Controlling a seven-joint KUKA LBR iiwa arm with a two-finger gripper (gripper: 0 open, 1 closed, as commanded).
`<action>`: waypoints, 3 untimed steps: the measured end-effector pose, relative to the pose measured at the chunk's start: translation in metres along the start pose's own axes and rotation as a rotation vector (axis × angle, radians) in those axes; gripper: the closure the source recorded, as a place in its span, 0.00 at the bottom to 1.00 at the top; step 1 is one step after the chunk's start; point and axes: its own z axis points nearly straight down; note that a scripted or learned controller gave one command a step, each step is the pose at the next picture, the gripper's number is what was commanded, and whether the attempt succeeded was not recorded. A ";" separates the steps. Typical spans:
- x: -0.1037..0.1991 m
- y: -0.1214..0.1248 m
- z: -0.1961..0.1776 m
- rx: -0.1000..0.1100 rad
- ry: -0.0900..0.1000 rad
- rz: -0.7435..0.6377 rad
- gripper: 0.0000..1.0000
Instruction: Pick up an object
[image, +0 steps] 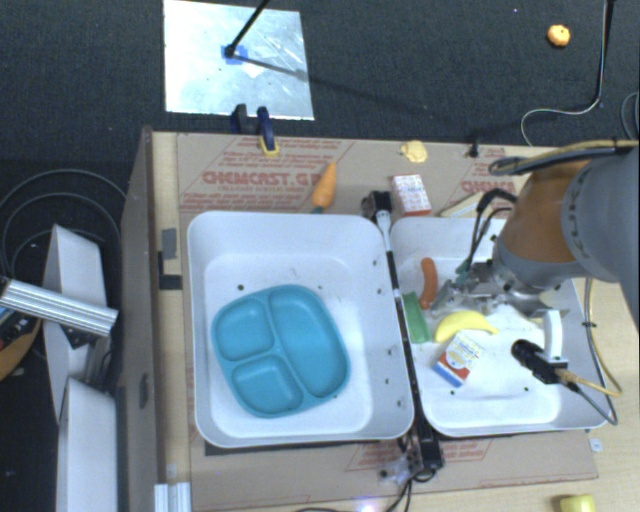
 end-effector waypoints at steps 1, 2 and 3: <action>0.029 0.063 -0.003 -0.010 -0.004 -0.002 0.00; 0.045 -0.009 -0.104 -0.004 -0.002 0.006 0.00; 0.014 -0.047 -0.019 0.003 -0.003 0.009 0.00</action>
